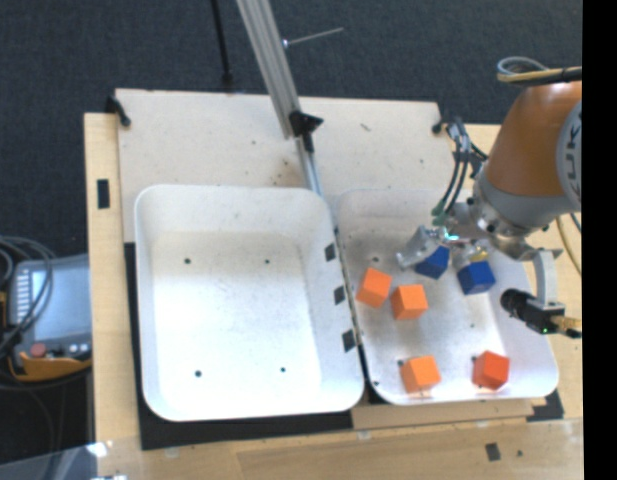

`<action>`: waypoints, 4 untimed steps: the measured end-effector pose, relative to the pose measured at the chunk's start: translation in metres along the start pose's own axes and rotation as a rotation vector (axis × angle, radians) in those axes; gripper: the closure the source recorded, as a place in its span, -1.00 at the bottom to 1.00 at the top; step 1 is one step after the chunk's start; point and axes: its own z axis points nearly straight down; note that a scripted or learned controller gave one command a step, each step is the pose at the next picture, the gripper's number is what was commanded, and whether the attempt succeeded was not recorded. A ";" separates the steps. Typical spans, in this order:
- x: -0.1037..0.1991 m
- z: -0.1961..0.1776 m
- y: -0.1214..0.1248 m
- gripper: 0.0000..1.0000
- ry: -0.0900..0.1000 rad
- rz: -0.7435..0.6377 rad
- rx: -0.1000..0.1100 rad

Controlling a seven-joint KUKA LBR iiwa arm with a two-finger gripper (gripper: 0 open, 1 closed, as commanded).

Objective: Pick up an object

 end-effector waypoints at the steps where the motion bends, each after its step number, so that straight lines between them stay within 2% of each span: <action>1: 0.000 -0.002 0.001 -1.00 -0.001 0.001 -0.005; 2: 0.003 0.042 0.004 -1.00 -0.002 0.005 0.000; 3: 0.010 0.087 0.001 -1.00 -0.001 0.005 -0.009; 4: 0.009 0.091 0.006 -1.00 -0.004 0.003 -0.024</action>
